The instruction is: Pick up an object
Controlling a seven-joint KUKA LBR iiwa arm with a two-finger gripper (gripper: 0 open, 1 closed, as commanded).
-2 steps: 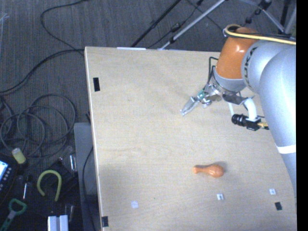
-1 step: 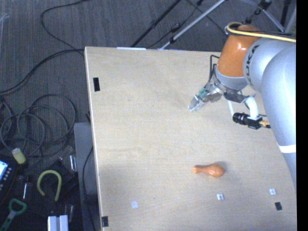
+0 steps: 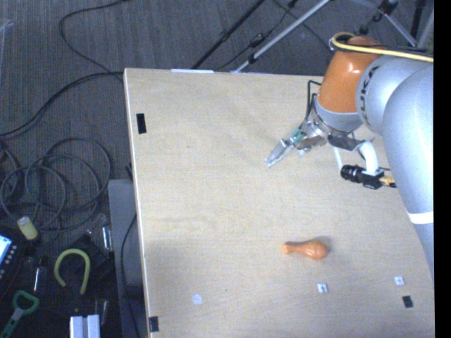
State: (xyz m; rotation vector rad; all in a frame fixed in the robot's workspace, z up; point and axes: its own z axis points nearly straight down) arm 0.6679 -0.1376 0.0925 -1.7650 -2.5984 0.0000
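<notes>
An orange object, pear-shaped with a thin neck pointing left, lies flat on the pale wooden bench top toward the front right. My gripper hangs over the bench further back, above and a little left of the object, well apart from it. Its fingers slant down to the left and taper to a single tip, shut with nothing between them. The grey arm with its orange band comes in from the right.
A black fitting sticks out below the wrist. Small markers dot the bench's front right. The bench's left edge drops to a floor with cables and tools. Tripod legs stand behind.
</notes>
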